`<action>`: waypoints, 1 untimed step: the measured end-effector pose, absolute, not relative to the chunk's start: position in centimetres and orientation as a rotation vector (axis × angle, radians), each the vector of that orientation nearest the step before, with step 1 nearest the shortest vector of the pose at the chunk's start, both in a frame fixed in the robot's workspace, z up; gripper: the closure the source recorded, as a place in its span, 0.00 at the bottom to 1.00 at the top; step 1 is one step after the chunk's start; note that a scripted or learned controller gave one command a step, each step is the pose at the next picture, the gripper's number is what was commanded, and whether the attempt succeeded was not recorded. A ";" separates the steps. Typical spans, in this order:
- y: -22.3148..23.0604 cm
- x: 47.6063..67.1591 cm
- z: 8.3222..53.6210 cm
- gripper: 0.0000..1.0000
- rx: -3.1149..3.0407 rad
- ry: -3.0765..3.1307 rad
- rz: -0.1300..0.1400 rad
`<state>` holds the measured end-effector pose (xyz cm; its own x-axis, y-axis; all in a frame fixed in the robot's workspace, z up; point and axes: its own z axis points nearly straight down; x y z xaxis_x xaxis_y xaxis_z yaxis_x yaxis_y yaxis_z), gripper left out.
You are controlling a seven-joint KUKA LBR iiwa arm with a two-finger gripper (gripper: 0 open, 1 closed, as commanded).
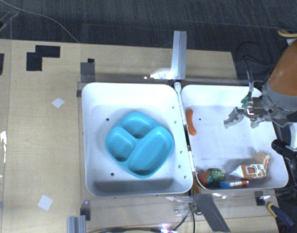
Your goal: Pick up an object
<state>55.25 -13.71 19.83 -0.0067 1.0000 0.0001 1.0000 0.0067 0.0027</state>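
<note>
Leftward, one blue plate [140,143] (three-sectioned)

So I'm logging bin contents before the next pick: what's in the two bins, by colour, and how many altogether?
Blue: 1, the divided plate in the left bin.
Orange: 2, a carrot-like stick and a carton in the right bin.
Green: 1, a small lumpy item.
Mixed red and blue: 1, a marker.
Tan: 1, a small piece.
Total: 6

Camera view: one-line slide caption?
Arm's hand above the right bin; blue tray in the left bin; small items along the right bin's near edge.
</note>
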 end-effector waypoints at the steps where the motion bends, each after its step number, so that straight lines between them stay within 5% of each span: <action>1: -16.2 48.7 10.6 0.00 2.162 2.278 0.002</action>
<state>48.73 -16.15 10.58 -0.0521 0.9986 -0.0001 0.9986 0.0521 0.0018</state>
